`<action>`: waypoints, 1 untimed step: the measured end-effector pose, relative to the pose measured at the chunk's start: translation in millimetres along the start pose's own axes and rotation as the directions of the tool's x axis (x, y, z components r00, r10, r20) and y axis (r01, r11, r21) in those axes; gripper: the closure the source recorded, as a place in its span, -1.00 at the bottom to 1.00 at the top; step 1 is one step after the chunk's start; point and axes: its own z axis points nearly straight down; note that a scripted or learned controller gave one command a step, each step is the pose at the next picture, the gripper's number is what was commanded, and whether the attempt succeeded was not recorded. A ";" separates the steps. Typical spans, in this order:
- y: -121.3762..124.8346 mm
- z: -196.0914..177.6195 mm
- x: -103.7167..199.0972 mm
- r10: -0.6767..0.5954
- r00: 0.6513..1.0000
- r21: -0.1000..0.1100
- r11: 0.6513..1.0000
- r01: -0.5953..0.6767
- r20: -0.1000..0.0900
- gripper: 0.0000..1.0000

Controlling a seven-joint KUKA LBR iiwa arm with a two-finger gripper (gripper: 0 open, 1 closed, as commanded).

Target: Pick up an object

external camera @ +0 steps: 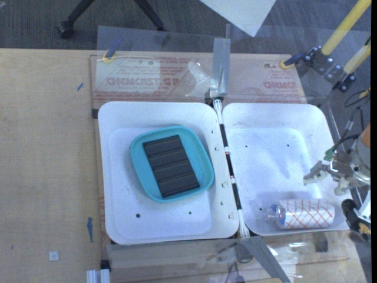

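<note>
Wooden bench (pixel 41 158) on grey carpet, with an office chair base (pixel 112 5) poking in at 11 o'clock of the frame; two shallow white bins sit side by side in the middle, hinged together along a centre seam.

Going left to right: the left bin (pixel 115 217) holds a teal tray (pixel 141 175) with a dark ribbed block (pixel 171 165) lying flat on it, a bit skewed, roughly dead centre of that bin; the right bin (pixel 265 128) is mostly bare white, with a bottle (pixel 305 213) on its side down at about 5 o'clock, white with a red crosshatch label, cap end pointing toward the seam.

Progress-wise I'd say nothing is picked yet; both candidates are resting on their surfaces and there's nothing between the fingers, so the whole grasp and lift is left to do.

The gripper (pixel 328 175) comes in from the 3 o'clock edge of the frame, hanging over the right rim of the right bin, just above the bottle at its 1 o'clock and not touching it; the fingers look spread apart and empty. My guess is the bottle is the target, since it's the nearest thing.
</note>
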 end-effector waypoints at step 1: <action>-15.8 -82.0 27.0 0.254 0.967 -0.003 0.967 -0.254 0.006 -1.00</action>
